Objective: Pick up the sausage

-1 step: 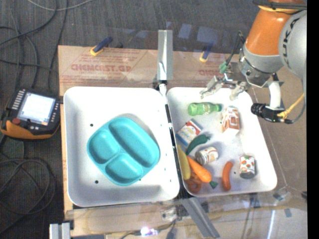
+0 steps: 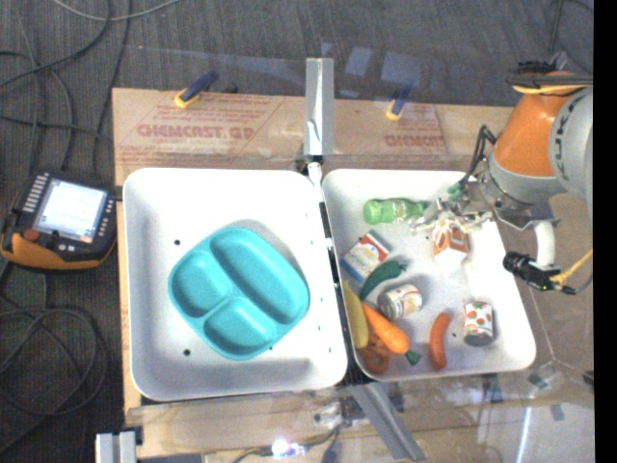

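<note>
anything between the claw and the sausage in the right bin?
Nothing visible. The claw sits at the bin's far side; the sausage lies near the front wall, bare floor between. Two cans flank it, apart from it.

Grey, rounded KUKA arm casing [image 2: 578, 143] with broad glossy orange band [image 2: 533, 135] above wrist. Dark wrist section below band, thin black cables looping around it. Small metallic two-finger gripper [image 2: 453, 212], finger detail too small to tell. Black cylindrical attachment with yellow cable at right.
</note>
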`<move>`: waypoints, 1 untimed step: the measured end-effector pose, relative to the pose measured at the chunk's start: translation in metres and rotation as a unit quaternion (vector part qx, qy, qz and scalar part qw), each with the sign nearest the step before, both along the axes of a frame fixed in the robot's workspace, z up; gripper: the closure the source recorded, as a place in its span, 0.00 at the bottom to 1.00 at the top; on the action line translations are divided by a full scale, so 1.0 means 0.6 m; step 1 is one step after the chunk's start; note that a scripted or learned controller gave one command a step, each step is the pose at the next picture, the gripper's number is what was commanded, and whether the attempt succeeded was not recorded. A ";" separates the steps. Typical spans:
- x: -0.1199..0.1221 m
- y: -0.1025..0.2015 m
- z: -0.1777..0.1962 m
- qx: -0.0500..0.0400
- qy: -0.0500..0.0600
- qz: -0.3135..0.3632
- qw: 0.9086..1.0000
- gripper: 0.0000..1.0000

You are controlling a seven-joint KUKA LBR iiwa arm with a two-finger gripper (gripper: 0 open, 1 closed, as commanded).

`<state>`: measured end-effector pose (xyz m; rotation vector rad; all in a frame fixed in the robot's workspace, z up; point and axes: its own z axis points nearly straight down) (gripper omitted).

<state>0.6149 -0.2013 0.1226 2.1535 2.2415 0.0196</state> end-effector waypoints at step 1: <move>-0.104 -0.037 0.022 0.006 0.017 0.052 0.998 0.00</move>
